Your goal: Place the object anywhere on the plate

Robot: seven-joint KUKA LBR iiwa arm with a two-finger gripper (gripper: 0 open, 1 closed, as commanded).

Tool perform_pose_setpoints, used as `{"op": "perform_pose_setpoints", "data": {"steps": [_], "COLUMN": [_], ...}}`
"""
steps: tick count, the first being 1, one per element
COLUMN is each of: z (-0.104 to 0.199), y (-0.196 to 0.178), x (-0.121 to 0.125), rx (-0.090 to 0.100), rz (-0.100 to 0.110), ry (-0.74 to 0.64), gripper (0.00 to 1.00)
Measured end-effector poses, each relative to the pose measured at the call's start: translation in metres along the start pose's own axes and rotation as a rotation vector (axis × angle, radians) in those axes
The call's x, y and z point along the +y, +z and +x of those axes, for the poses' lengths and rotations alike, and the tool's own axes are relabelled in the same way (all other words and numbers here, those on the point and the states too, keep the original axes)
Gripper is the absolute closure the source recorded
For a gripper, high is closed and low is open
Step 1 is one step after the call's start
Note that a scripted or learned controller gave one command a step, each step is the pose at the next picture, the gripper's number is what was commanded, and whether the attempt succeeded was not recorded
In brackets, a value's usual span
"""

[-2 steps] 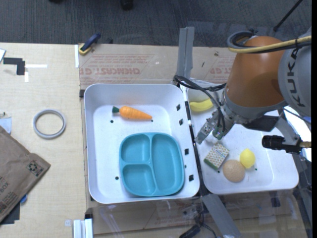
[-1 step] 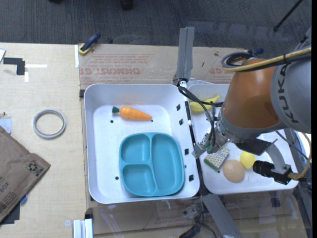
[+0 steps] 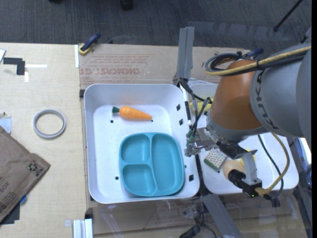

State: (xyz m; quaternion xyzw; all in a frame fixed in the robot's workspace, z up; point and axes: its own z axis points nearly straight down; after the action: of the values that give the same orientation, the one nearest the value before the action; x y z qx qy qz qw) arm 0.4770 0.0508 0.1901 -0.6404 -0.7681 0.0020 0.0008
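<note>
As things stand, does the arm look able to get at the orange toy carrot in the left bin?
Probably yes: the orange toy carrot lies alone on the white bin's floor, apart from the turquoise divided plate, nothing over it.

You have the orange toy carrot [image 3: 134, 113] lying in the left white plastic bin [image 3: 94, 148], on the far side of the blue three-compartment plastic plate [image 3: 151, 163]. The grey arm [image 3: 267, 103] hangs over the right white bin [image 3: 285, 177]. A grey tape ring [image 3: 49, 123] rests on the bench well left of both bins.
</note>
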Motion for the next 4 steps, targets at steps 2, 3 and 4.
{"op": "perform_pose_setpoints", "data": {"steps": [2, 3, 4], "z": [0.001, -0.091, -0.017], "y": [-0.001, -0.001, -0.001], "x": [0.001, -0.015, 0.01], "rx": [0.0, 0.0, 0.0], "rz": [-0.002, -0.003, -0.003], "ry": [-0.166, -0.372, -0.426], "gripper": [1.0, 1.0, 1.0]}}
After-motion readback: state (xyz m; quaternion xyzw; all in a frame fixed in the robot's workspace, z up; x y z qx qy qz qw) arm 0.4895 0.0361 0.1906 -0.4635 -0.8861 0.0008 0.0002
